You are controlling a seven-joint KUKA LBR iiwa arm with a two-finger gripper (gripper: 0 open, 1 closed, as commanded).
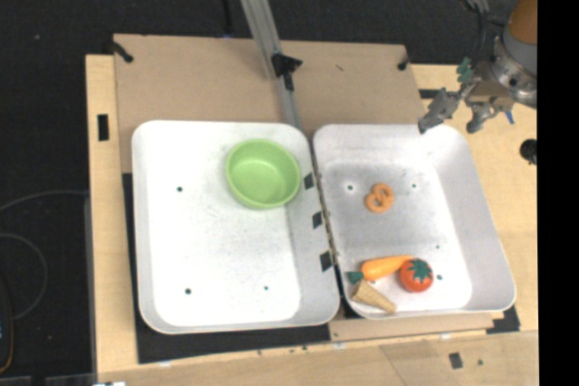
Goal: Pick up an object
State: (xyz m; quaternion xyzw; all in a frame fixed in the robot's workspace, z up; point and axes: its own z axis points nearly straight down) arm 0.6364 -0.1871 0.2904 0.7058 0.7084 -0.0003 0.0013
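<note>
One fixed camera looks down from above the bench [99, 221] at a slant, far enough back to take in both white bins whole. The left bin [163, 285] and right bin [470, 194] lie side by side across the middle of the frame, with dark floor beyond the bench's far edge. The arm [520, 14] enters at the upper right.
</note>
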